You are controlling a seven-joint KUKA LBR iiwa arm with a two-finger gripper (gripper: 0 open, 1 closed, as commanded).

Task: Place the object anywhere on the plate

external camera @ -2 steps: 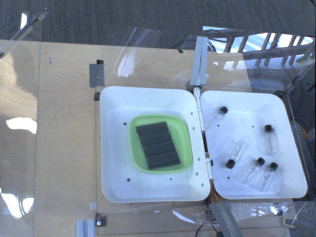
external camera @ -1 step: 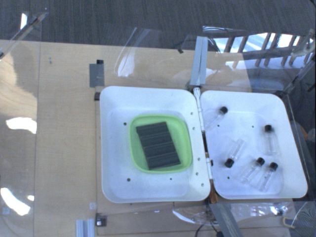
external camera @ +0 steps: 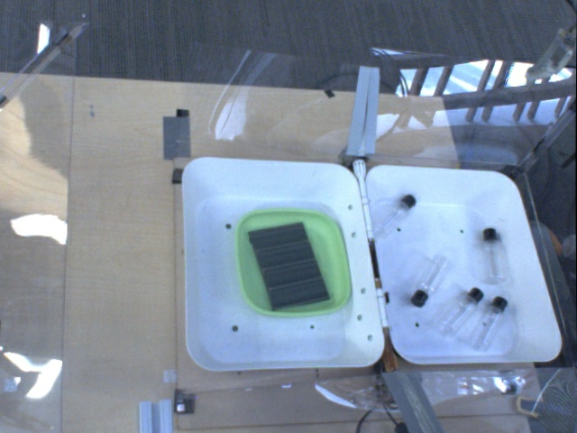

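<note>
A dark grey ribbed block (external camera: 288, 266) lies flat on the green plate (external camera: 337, 260), tilted slightly, in the left white bin (external camera: 203, 269) at centre frame. To the right, the second white bin (external camera: 451, 192) holds five clear vials with black caps (external camera: 431, 281), scattered apart, mostly toward its lower right. A grey metal bar (external camera: 365, 111) stands above the seam between the bins.

Bright, even light from above; window glare patches on the desk (external camera: 90, 269) left edge; soft, slightly blurry overall.
</note>
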